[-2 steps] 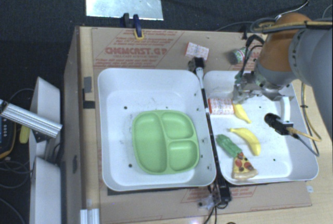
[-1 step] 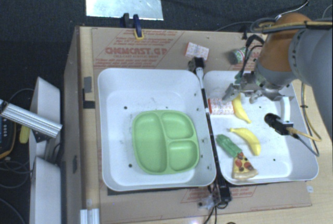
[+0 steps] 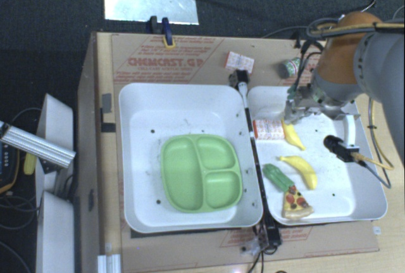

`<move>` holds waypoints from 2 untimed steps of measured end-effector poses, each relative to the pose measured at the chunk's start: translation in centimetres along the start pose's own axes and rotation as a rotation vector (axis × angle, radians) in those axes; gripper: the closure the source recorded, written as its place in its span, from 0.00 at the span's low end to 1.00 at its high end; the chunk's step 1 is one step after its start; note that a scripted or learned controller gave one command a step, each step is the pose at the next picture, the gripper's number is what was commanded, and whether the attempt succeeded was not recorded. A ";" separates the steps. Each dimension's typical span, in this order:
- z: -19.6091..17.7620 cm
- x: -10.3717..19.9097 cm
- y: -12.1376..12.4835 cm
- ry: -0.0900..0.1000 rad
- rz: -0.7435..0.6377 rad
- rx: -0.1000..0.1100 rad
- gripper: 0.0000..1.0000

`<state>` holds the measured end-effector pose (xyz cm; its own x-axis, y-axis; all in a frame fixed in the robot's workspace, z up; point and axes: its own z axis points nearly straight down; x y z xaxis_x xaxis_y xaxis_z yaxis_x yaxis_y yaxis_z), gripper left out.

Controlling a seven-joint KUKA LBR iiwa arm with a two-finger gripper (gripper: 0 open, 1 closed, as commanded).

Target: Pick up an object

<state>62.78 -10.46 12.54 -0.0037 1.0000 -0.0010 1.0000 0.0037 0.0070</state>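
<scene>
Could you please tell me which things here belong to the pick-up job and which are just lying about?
Job: grey end effector; small yellow toy banana; larger yellow toy banana; green toy vegetable; toy pizza slice; red-and-white cardboard box.
Lying about: green divided plastic plate; white paper tag; blue clamp.

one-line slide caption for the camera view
Tool near small yellow banana in right white bin; green divided plastic plate in left white bin

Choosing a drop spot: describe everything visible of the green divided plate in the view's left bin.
The pale green, rounded-square, plastic-looking divided plate lies flat, right way up, on the floor of the white bin, nearer its front right corner. Ridges split it into one large and two smaller compartments. Only the bin touches it.
</scene>
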 end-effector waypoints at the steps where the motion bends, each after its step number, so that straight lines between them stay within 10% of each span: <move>1: 0.0 0.0 0.0 0.000 0.000 0.000 0.00; 2: 3.5 -2.5 0.3 0.004 0.001 -0.002 0.00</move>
<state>63.07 -12.97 9.07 -0.0028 1.0000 0.0031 1.0000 0.0028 0.0092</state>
